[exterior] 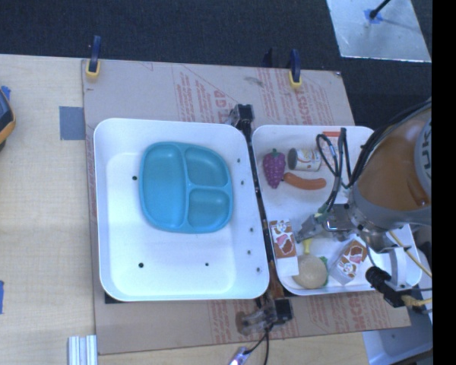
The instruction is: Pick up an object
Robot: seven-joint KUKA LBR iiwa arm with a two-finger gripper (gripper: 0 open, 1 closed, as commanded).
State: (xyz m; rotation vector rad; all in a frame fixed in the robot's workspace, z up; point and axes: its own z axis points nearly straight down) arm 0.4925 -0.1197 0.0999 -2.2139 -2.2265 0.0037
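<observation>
Arm [391, 173] hid much of the right bin [267, 204], gripper [313, 229] too blurry to tell its state, round cream thing [310, 272] lay just below it, snack packet [282, 238] just beside.

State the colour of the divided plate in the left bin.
Light blue; the divided plate shows best in the camera view.

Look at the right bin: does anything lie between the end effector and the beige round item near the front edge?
Nothing visible does. The end effector hangs just above and behind the beige round item, with bare bin floor between. A brown-and-white packet lies to its left, another packet to its right, both off the path.
</observation>
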